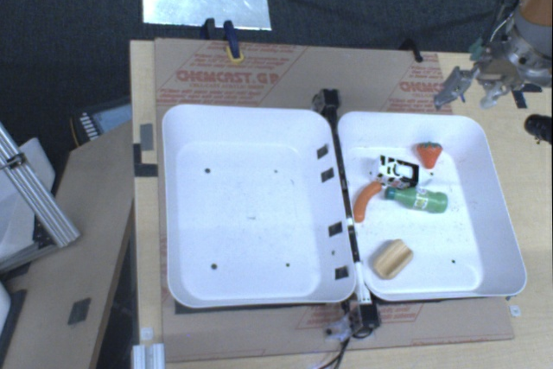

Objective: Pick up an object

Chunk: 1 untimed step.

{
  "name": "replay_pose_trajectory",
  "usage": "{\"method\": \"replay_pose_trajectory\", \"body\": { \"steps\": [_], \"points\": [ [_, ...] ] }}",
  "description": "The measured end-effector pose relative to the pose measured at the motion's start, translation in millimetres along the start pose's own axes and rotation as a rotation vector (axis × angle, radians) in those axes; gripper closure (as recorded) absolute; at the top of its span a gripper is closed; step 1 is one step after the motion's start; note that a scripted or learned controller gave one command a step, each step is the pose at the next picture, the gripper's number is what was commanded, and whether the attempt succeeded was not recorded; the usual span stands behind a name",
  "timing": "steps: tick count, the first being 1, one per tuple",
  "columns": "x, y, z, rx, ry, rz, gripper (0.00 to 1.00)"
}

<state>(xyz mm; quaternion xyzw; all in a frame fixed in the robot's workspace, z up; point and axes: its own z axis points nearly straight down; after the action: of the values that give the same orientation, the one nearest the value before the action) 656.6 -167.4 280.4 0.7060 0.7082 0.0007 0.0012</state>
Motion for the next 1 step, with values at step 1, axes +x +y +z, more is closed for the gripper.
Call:
{"method": "replay_pose_trajectory", "body": {
  "steps": [1],
  "points": [
    [1.3, -28.9, 164.2, 0.007, 0.003, 0.004, 0.00]
  ]
}}
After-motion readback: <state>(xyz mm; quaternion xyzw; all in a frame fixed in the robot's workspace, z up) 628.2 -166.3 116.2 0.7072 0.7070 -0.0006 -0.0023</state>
